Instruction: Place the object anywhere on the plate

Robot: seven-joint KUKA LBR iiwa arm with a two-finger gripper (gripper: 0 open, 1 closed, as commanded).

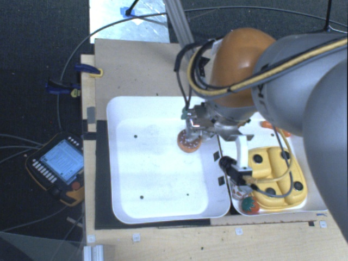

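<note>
Looked like the pick-up step, tbh. Found the gripper (190, 128) parked right over a small round brownish object (188, 143), close to the right wall of the left bin (125, 162). Couldn't tell how far open the gripper was, or whether it actually had hold of anything: too blurry, too many cables in the way. Spotted a yellow plate-ish piece (272, 192) off to the right, partly hidden under the arm (304, 80). Nothing placed yet, judging by that. Probably needed a confirmed firm grab next, then a lift clear of the bin wall and a short carry right onto the yellow piece.
</note>
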